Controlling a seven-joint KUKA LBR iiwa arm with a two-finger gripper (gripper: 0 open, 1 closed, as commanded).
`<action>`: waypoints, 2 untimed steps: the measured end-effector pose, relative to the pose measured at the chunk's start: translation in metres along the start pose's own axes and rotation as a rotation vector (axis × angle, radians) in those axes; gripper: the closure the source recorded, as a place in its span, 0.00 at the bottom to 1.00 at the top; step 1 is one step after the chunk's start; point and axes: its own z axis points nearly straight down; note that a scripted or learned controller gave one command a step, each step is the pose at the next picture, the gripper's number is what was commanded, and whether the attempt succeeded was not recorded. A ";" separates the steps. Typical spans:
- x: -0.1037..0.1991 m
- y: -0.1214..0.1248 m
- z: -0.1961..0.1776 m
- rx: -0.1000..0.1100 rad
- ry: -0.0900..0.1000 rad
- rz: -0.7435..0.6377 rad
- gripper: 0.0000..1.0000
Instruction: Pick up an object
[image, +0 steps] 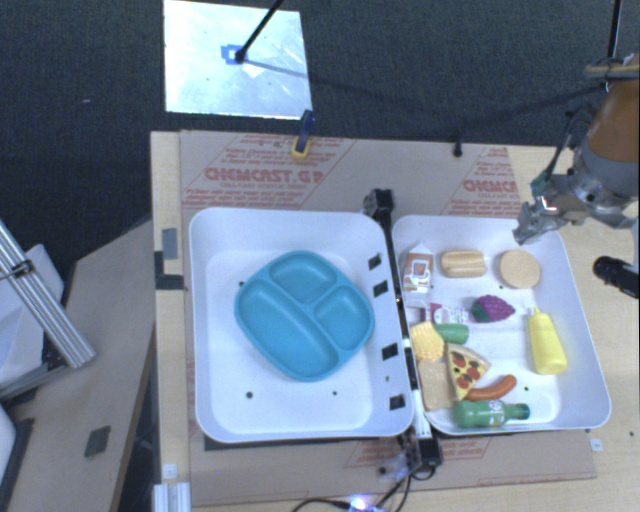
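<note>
- Gripper (533, 222) at upper right of the frame; whether it is spread or closed I cannot tell, and nothing shows held.
- Just below it: round tan cookie (519, 269) in the right bin (585, 330), probably nearest target.
- Risk: a flat cookie lying close to the bin wall could slip the grasp.

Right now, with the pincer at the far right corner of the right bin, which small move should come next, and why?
Probably lower the pincer a little toward the round tan cookie. It lies just below the pincer, nearest of the toys in the right white bin, with clear space around it.
</note>
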 end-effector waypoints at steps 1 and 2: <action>0.048 -0.031 0.007 0.006 0.002 -0.002 1.00; 0.094 -0.068 -0.005 0.006 0.003 -0.004 1.00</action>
